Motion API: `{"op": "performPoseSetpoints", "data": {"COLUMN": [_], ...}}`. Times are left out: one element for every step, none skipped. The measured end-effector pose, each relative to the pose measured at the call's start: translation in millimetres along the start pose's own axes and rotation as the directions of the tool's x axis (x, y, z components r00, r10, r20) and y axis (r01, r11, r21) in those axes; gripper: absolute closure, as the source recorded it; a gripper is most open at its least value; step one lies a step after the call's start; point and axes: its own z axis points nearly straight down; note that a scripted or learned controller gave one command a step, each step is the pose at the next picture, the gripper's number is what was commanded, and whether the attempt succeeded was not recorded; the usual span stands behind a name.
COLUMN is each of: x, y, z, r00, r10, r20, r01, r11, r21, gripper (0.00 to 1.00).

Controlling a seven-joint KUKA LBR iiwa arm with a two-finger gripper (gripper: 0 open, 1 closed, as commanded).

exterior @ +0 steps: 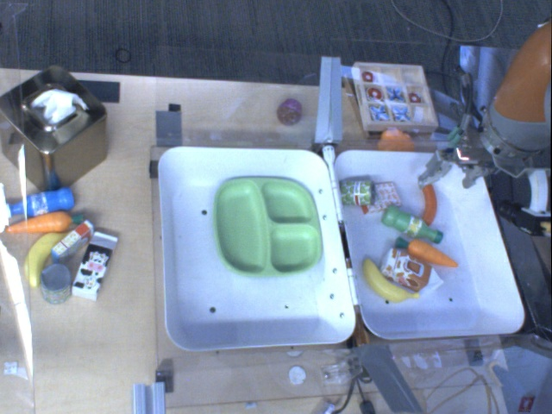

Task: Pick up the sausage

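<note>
My right bin (483, 317) holds the sausage (429, 203), lying near its far wall, with a green bottle (410, 224), a carrot (431, 254), a banana (384, 284), a small carton (405, 268) and a can (355, 191) crowded nearer the middle. The left bin (185, 309) carries a green divided tray (267, 225). My gripper (450, 168) hangs over the right bin's far edge, just beside the sausage, fingers spread and, as far as I can make out, pinching nothing. Bare floor lies along the right bin's right side.
</note>
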Motion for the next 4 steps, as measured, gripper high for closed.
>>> {"op": "performPoseSetpoints", "data": {"x": [-22.4, -20.6, -1.4, -20.6], "y": [34.7, 35.7, 37.2, 27.1], "z": [99.0, 99.8, -15.1, 88.9], "r00": [1.000, 0.928, 0.946, 0.983], "r10": [-0.026, 0.372, 0.323, 0.183], "r20": [-0.007, -0.005, -0.001, 0.001], "r01": [0.026, -0.372, -0.323, -0.183], "r11": [1.000, 0.928, 0.946, 0.983], "r21": [0.004, 0.012, -0.006, -0.005], "gripper": [0.00, 0.00, 0.00, 0.00]}}
